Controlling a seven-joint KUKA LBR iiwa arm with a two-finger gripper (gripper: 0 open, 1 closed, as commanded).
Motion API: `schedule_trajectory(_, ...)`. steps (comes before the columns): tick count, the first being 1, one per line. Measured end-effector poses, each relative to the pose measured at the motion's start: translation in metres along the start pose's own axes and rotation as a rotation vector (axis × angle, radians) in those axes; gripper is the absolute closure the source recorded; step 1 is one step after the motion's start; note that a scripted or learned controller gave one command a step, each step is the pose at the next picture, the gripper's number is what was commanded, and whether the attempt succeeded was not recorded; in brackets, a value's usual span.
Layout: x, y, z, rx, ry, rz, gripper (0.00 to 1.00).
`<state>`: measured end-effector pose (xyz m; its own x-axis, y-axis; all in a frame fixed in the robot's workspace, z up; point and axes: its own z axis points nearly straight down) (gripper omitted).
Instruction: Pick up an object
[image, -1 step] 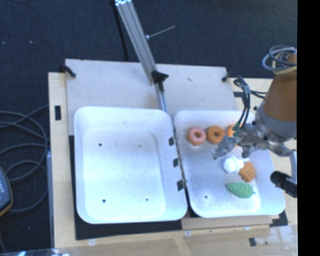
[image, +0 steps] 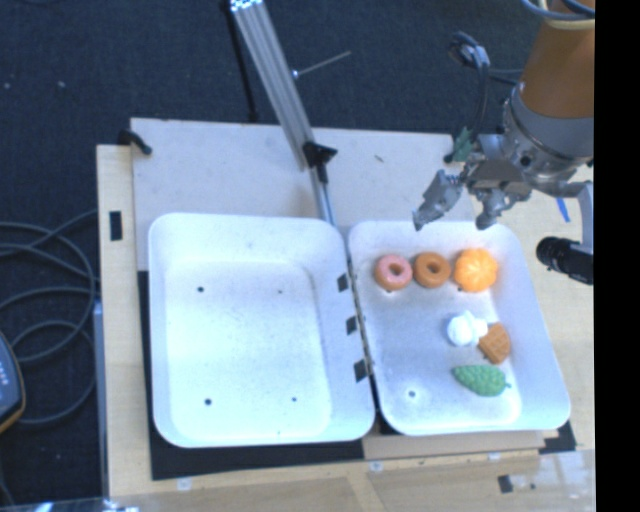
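Observation:
My gripper (image: 461, 210) hangs open above the far edge of the right bin (image: 530, 400), with nothing between its fingers. Just below it in that bin lie a pink doughnut (image: 392, 272), a brown doughnut (image: 432, 269) and an orange (image: 475, 270) in a row. Lower down sit a small white object (image: 464, 329), a brown piece (image: 495, 345) touching it, and a green leafy item (image: 480, 379).
The left bin (image: 245, 330) sits beside the right one, joined by dark clips. A slanted metal rail (image: 283, 95) runs from the top down to the bins' far junction. Cables lie on the dark floor at left.

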<state>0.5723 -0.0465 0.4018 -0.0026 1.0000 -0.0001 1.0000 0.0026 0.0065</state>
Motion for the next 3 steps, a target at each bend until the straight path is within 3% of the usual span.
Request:
schedule_trajectory(1,-0.002,0.000,-0.008,0.005,0.000,0.003,1.00)
schedule_trajectory(2,-0.032,-0.037,-0.025,0.003,0.000,0.005,1.00)
schedule_trajectory(3,-0.085,-0.070,-0.021,0.005,-0.001,0.007,1.00)
